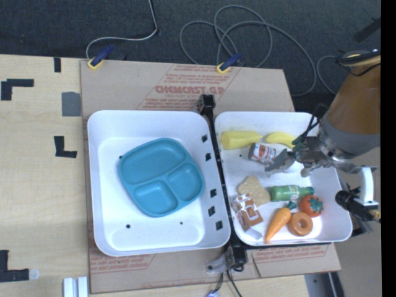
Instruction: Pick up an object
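The right bin (pixel 343 228) holds several toy foods. At its back lie a yellow corn-like piece (pixel 239 139) and a banana (pixel 279 139), with a small red-and-white can (pixel 261 152) just in front of them. My gripper (pixel 291 166) hangs over the bin's right middle, just right of the can and above a green bottle (pixel 289 193). Its fingers (pixel 276 164) are spread open with nothing between them. Nearer the front are a bread slice (pixel 253 190), a brown-and-white packet (pixel 247 213), a carrot (pixel 278 223), a donut (pixel 301 224) and a tomato (pixel 311 205).
The left bin (pixel 105 228) carries a blue divided plate (pixel 162 176). A black divider (pixel 213 166) runs between the bins. Both stand on a cardboard sheet (pixel 179 85), with cables (pixel 241 36) behind. The grey-and-orange arm (pixel 356 110) comes in over the right rim.
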{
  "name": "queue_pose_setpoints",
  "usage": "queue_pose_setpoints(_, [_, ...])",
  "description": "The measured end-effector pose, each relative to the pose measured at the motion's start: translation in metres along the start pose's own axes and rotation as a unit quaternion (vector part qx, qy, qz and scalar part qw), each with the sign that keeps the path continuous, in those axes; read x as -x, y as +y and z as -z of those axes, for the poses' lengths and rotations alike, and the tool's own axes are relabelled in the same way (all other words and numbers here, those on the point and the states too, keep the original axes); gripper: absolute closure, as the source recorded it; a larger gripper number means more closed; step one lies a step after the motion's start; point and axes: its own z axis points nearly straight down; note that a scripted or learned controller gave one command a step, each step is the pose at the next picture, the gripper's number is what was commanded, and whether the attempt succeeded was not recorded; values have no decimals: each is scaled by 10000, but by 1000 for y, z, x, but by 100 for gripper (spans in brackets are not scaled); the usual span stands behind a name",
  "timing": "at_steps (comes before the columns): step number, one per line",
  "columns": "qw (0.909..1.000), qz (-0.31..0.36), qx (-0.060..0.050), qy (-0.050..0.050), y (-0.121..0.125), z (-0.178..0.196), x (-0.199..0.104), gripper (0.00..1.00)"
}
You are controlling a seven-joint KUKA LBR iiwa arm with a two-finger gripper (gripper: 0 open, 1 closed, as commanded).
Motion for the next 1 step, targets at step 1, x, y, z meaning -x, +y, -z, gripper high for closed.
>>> queue_pose_setpoints(1, [10000, -2, 46, -12, 26, -142, 24, 0])
